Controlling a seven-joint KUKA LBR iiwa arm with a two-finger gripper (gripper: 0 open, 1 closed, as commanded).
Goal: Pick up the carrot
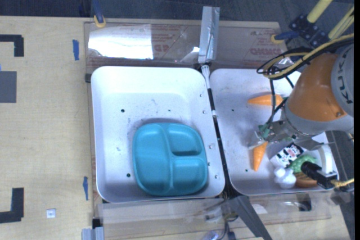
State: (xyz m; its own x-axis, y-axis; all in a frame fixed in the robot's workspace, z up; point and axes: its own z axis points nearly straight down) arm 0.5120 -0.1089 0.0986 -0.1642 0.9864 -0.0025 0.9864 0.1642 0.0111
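A small orange carrot (258, 155) with a green top lies in the right bin (236, 121), pointing toward the front. A second orange piece (263, 100) lies farther back in the same bin, its right end hidden behind the arm. The arm's orange band (316, 93) hangs over the bin's right half. My gripper (277, 135) sits low beneath it, right next to the carrot's green top. I cannot tell whether it touches the carrot.
The left bin (112, 98) holds a blue divided plate (169, 159). Small toys crowd the right bin's front right corner: a white and black one (290, 153), a green one (308, 166), a white ball (284, 178). Black and yellow cables (281, 67) loop above the arm.
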